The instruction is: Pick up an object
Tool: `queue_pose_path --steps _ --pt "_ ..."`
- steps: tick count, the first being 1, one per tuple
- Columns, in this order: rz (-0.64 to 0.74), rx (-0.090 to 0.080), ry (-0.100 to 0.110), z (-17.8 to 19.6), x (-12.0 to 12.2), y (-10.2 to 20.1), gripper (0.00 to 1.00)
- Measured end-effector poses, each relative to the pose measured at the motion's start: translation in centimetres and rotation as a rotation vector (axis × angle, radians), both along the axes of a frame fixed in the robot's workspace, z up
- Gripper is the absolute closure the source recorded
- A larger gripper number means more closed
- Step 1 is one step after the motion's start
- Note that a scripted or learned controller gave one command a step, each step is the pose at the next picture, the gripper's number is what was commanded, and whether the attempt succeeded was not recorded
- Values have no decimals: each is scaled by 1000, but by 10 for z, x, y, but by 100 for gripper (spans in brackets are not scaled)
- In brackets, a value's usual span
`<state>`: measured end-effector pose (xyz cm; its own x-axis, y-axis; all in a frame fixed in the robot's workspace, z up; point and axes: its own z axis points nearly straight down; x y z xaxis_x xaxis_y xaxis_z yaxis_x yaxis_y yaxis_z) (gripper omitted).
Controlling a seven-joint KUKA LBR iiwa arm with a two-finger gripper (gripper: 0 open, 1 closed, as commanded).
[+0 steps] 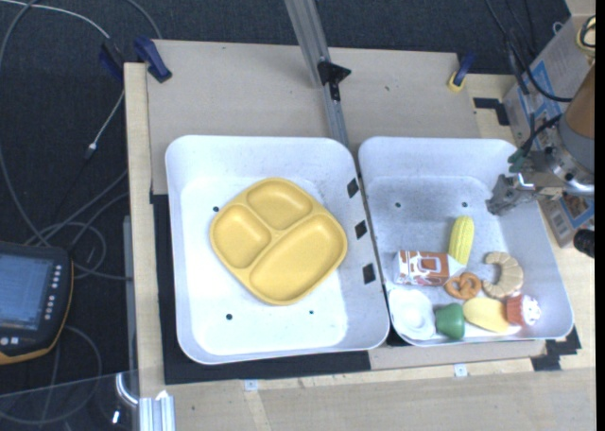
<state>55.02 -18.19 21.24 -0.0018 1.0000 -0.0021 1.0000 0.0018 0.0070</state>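
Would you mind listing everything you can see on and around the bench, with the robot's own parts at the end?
White bins: two, side by side on the bench.
Divided plate: one, yellow, in the left bin.
Corn cob: one, yellow, middle of the right bin.
Carton: one, white and orange, left of the corn.
Pretzel: one, brown, below the carton.
Croissant: one, tan, right of the pretzel.
White item: one, at the right bin's near left corner; kind unclear.
Green item: one, beside the white item.
Yellow fruit: one, at the near edge.
Red and white item: one, at the near right.
Clamps: blue, at the bench's far corners.
Handheld screen: one, far left.
Gripper: one, grey, over the right bin's far right.
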Motion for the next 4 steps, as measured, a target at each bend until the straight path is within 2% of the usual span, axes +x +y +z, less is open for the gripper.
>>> queue_pose_path --steps 1,2,4 --pt "1 0 0 49 -5 6 100" --pt "4 5 8 51 -7 51 100" --pt "5 6 11 21 -12 160 100"
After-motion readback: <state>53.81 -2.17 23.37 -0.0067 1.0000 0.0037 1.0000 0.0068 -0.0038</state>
